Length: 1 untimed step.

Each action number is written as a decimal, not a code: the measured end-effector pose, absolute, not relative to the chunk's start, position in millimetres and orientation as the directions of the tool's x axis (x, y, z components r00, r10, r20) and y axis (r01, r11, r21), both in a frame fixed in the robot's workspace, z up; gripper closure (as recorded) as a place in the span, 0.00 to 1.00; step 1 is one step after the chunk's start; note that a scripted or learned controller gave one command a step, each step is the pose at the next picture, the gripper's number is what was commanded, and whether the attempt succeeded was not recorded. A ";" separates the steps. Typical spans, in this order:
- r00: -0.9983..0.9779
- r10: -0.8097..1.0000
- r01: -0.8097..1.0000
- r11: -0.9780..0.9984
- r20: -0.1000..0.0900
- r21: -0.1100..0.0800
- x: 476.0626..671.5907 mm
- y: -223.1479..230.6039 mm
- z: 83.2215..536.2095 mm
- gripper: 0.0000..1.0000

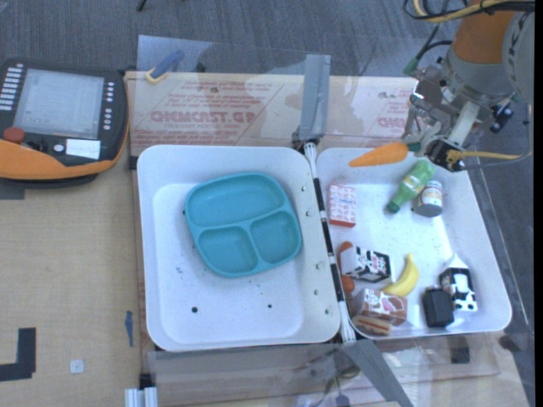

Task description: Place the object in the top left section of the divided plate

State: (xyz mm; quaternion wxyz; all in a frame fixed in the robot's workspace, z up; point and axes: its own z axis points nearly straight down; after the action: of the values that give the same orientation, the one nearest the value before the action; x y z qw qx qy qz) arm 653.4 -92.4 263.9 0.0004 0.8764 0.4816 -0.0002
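Observation:
A teal divided plate [243,225] lies in the left bin [161,253], with one large section at the upper left and two smaller ones along its lower right. All three sections are bare. My gripper [432,139] hangs over the far right corner of the right bin [484,227], below the orange wrist band. An orange carrot [379,154] lies just to its left at the bin's far edge, its thick end close to the gripper. A green bottle [411,185] and a small can [430,199] lie just below the gripper.
The right bin also holds a red-and-white box [342,205], a black-and-white carton [366,264], a banana [402,276], a cow-patterned item [459,288], a black block [437,307] and a packet [380,309]. A teach pendant [59,121] sits far left.

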 end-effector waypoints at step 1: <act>0.412 0.911 0.911 -0.412 -0.001 -0.004 604.6 3.8 226.0 1.00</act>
State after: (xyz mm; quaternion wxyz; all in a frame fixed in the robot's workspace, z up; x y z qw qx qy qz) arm 604.6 3.8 226.0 -0.0012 0.8402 0.5423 -0.0015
